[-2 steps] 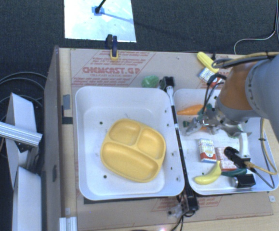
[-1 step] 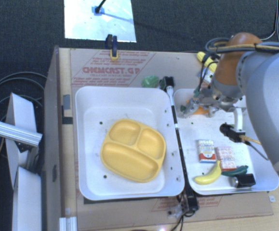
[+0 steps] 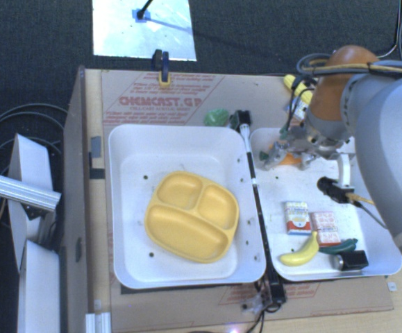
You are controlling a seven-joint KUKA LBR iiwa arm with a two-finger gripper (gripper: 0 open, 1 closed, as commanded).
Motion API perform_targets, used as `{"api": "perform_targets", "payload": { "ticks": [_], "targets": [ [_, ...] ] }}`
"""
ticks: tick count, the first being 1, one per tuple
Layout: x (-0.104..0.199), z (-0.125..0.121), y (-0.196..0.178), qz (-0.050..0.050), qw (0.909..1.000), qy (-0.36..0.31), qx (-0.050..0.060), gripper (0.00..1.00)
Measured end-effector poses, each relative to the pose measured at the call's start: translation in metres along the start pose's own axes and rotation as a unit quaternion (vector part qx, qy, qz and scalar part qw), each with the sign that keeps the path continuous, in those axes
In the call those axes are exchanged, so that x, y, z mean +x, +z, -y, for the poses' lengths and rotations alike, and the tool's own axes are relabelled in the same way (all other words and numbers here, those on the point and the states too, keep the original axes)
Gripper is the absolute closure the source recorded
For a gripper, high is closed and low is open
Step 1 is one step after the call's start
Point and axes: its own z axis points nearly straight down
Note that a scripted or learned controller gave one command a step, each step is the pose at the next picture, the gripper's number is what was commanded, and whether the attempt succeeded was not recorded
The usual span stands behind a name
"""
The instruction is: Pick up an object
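My gripper [image 3: 282,154] hangs low over the far left corner of the right bin [image 3: 378,245]. A small orange object [image 3: 292,161] lies just under and beside it, partly hidden by the gripper. Nearer the front of this bin lie a red-and-white carton [image 3: 297,217], two smaller red-and-white packets [image 3: 325,227], a yellow banana [image 3: 299,252], a green piece [image 3: 344,244] and a black-and-silver item [image 3: 348,260]. None of these front objects touches the gripper.
The left bin [image 3: 131,186] holds a yellow divided plate [image 3: 192,215]. A green object [image 3: 216,118] lies on the cardboard behind the bins. The arm's grey body covers the right bin's far right part.
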Motion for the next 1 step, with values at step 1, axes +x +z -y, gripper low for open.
{"api": "perform_targets", "payload": {
  "ticks": [1],
  "targets": [
    [0.0003,0.002,-0.0085,0.0,1.0,-0.003,0.005,1.0]
  ]
}}
